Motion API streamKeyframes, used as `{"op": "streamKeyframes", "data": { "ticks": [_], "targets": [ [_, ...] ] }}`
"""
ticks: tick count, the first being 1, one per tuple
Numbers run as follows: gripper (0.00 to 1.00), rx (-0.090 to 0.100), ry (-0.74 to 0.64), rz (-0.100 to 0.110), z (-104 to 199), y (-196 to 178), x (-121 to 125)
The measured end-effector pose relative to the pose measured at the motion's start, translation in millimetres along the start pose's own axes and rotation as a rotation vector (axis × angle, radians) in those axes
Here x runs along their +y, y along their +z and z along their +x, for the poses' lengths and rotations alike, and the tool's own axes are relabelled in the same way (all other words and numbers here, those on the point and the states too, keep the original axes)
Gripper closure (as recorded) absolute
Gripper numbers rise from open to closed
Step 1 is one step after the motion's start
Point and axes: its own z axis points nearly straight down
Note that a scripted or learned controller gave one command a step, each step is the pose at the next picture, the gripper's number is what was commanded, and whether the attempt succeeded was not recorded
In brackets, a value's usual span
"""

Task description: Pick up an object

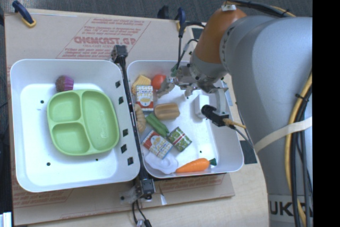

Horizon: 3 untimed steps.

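Observation:
The right bin [226,149] holds several toy foods: a red tomato [158,81], a yellow wedge [141,82], a red-and-white carton [144,97], a tan bread roll [167,111], a green cucumber [157,125], a green box [179,139] and an orange carrot [194,166]. My gripper [174,91] hangs over the bin's far part, just right of the tomato and above the roll. It looks open, with nothing between its fingers. The wrist hides the bin's far right corner.
The left bin [24,167] carries a green divided plate [82,121] and a small purple item [65,83] at its far side. A white crumpled piece [162,163] lies at the right bin's near edge. My bulky grey arm [265,77] covers the bench's right side.

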Motion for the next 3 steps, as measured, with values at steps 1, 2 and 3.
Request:
{"op": "streamKeyframes", "data": {
  "ticks": [1, 2, 3],
  "targets": [
    [1.00, 0.001, -0.005, 0.004, 0.6, -10.3, -0.4],
    [1.00, -0.003, 0.004, -0.014, 7.9, -113.7, -46.0],
    [1.00, -0.002, 0.001, -0.008, 73.1, -99.4, -140.5]
  ]
}}
